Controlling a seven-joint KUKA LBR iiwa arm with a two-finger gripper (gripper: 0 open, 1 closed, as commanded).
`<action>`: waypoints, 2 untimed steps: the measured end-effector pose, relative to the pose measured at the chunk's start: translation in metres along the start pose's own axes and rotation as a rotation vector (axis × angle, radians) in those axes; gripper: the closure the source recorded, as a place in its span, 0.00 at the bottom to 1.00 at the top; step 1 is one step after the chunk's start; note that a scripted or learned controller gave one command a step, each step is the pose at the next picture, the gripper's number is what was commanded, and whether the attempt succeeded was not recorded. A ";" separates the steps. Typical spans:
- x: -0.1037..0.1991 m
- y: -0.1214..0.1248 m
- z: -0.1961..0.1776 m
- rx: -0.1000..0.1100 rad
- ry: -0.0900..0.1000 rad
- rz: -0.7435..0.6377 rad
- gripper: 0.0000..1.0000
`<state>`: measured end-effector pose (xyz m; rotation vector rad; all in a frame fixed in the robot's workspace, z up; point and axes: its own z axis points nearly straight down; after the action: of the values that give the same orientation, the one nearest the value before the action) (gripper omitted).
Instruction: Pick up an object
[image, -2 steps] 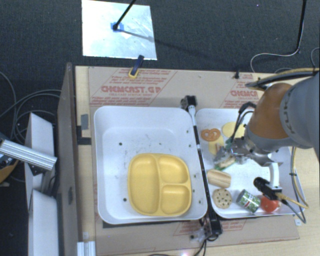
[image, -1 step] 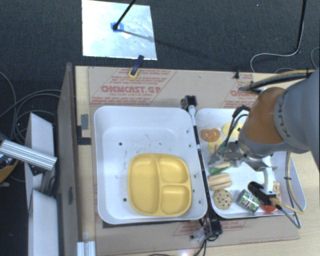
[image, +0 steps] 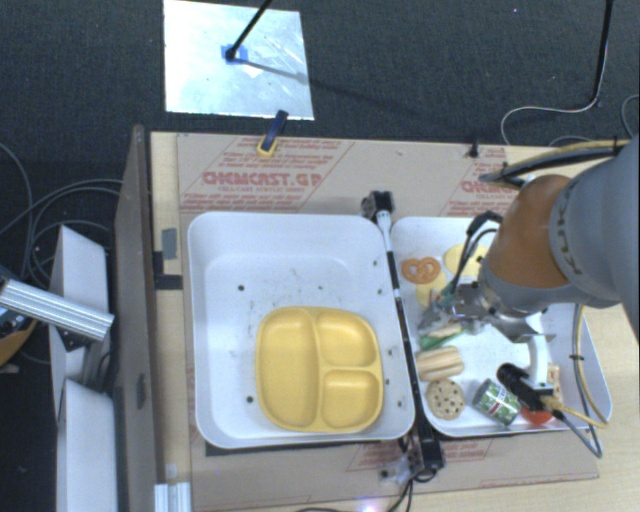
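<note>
Over the right bin (image: 492, 352), in the camera view, the gripper (image: 443, 316) hangs low at the bin's left wall, on the end of the grey arm (image: 560, 250). Whether it is released or clenched, I cannot tell. Nothing is visibly held.

The likeliest target, by my judgement, is the bun (image: 440, 362), lying just below the gripper near the divider between the bins.

Risks: the bun sits close to the wall, so a descent could strike the rim or nudge the bun aside. The cookie (image: 444, 398) lies just beside it and may get dragged along. A rounded bun could also roll out of a closing grip.

Count: 2 bins, the left bin (image: 228, 290) bearing 1 yellow plate (image: 320, 368) with 3 compartments. In the right bin are 1 pretzel (image: 421, 268), 1 bun, 1 cookie, 1 green can (image: 494, 400), 1 yellow item (image: 459, 258) partly hidden by the arm, and 1 small red piece (image: 536, 416) I cannot identify.
</note>
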<state>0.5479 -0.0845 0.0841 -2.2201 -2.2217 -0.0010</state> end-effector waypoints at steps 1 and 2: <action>-0.004 -0.004 0.000 0.000 0.000 0.001 0.00; 0.002 -0.017 0.000 0.002 0.000 0.001 0.00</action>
<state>0.5308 -0.0830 0.0840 -2.2210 -2.2195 0.0009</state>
